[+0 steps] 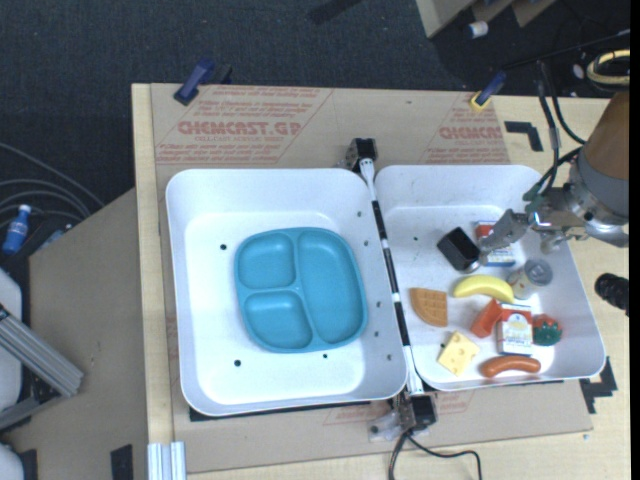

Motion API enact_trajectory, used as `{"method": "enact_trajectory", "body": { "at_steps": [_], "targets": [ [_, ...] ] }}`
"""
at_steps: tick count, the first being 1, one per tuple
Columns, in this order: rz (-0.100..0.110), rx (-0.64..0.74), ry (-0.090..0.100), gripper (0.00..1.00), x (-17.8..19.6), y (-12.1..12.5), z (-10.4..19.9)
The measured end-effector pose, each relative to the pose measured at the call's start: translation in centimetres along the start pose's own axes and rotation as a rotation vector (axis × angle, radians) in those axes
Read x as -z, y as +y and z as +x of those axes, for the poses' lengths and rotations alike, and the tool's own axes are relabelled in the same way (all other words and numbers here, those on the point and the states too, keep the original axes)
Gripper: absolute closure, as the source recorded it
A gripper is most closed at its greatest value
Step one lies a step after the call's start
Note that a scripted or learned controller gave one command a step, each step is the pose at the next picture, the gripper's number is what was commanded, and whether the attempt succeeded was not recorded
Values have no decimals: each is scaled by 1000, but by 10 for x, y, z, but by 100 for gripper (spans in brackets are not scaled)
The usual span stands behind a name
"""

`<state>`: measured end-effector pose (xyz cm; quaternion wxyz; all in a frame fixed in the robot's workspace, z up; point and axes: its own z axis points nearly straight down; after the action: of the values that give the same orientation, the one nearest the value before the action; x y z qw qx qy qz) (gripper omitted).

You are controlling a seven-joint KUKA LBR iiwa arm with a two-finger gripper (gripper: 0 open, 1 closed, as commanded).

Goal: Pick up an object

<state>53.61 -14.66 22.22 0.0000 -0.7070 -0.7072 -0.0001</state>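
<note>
Robotics lab test station

Two white bins (pixel 190 268) sit clipped together on a paper-covered worktop (pixel 300 128); left of the bins, loose cables (pixel 40 168) and aluminium framing (pixel 40 353) lie on dark carpet (pixel 120 18).

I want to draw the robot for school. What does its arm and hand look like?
The arm is a thick round tube, grey, with an orange-brown band higher up. Black cables hang beside it. The hand is small, made of grey and silvery metal, and pokes out over the right bin. It is too blurry to make out any markings.
</note>
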Motion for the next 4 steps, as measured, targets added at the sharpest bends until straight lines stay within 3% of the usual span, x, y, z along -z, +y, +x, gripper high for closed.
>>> {"method": "enact_trajectory", "body": {
  "at_steps": [1,2,3,4],
  "targets": [
    [4,0,2,0,-134,-4,-16],
    [-1,1,0,0,-137,66,15],
    [-3,1,-1,100,-127,66,14],
    [-2,2,1,100,-20,68,79]
  ]
}}
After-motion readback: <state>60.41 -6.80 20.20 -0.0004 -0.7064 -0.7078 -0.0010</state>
